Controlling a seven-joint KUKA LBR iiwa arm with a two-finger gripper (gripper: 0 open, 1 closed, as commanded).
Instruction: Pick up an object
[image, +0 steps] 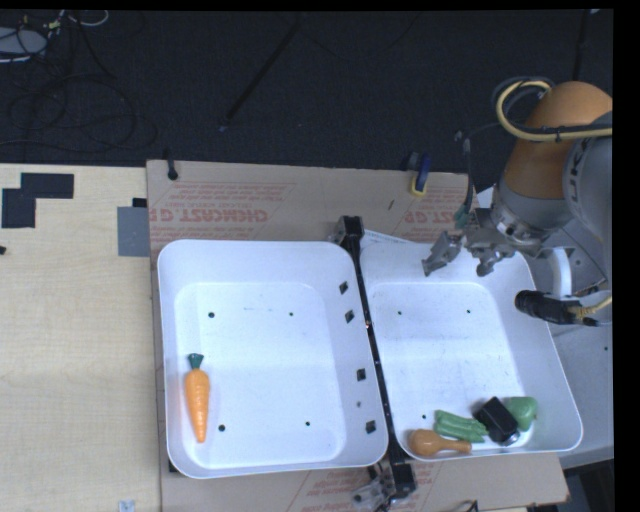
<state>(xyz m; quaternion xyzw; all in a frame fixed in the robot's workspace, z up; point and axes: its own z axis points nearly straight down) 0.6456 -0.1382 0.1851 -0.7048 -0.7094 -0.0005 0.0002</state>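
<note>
- We see 2 white bins side by side on the bench. The left bin holds 1 orange carrot, lying near its front left corner.
- The right bin holds a small pile in its front right corner: a green pea pod, a black block, a green piece and a tan pear-shaped toy. They touch each other, so we think they are harder to grab than the carrot, which lies alone.
- The claw hangs over the back edge of the right bin, well apart from every toy. Its 2 fingers stand wide apart with nothing between them.
- We think no toy is picked yet, and the claw waits up high so it can come down on one.
</note>
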